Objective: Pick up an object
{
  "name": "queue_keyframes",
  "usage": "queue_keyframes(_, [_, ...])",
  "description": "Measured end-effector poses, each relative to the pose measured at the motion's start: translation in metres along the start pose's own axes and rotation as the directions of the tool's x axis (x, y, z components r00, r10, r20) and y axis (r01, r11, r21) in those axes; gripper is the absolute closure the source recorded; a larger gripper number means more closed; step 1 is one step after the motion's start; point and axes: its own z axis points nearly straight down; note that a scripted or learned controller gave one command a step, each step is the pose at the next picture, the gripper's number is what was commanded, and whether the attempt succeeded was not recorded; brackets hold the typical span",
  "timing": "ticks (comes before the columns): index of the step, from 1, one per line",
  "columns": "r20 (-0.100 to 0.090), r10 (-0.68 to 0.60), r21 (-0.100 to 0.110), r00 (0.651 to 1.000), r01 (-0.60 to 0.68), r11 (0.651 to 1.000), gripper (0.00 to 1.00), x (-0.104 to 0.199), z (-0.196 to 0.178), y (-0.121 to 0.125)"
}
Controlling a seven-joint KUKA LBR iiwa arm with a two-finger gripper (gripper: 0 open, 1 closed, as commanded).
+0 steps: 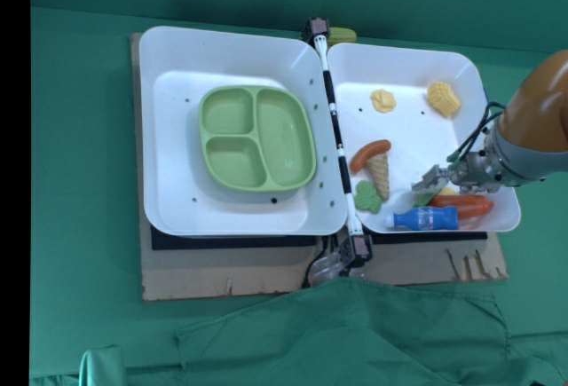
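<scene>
near edge of right bin (404, 65): blue bottle (424, 218) lying flat, long axis left-right, cap to the left. just right of it, a red carrot (461, 204), same axis. gripper (432, 181) hovers directly above these, just far of the bottle, low in the bin; open or closed: cannot tell. likely target is bottle or carrot, a short reach nearward. farther left: cone (380, 176), sausage (369, 155). far side: corn (443, 98).

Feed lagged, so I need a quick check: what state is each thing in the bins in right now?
Green divided plate: upright in the left bin, compartments bare.
Blue bottle: lying on its side.
Sausage: lying flat.
Ice cream cone: lying flat.
Corn cob: lying loose.
End effector: low over the right bin, grip unclear.
</scene>
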Motion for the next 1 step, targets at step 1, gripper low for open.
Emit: queue_keyframes(1, [0.002,0.003,-0.005,1.000,-0.003,1.000,1.00,-0.0015,-0.0116,0.0019])
